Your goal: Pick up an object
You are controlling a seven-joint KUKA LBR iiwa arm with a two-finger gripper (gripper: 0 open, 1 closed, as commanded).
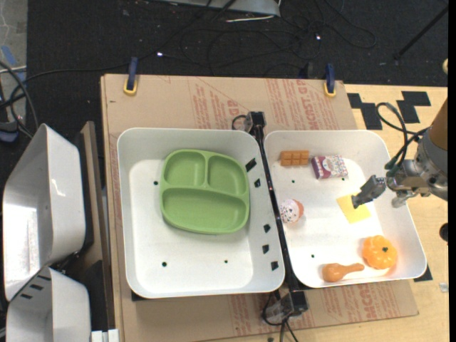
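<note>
The right bin (399, 212) holds several small items. A yellow block (354, 210) lies right of its middle, and my gripper (368, 192) hovers just over that block's upper right corner, coming in from the right. Also in this bin are an orange pumpkin (378, 253), an orange gourd-shaped toy (340, 270), a white and pink ball (291, 210), a purple and white pouch (329, 166) and an orange waffle bar (294, 159). Nothing is visibly held by the gripper.
The left bin (142, 262) holds a green divided plate (205, 191). A black divider (269, 205) runs between the two bins. White tubs (39, 212) stand off the bench at the left. Cables trail by the arm at the right.
</note>
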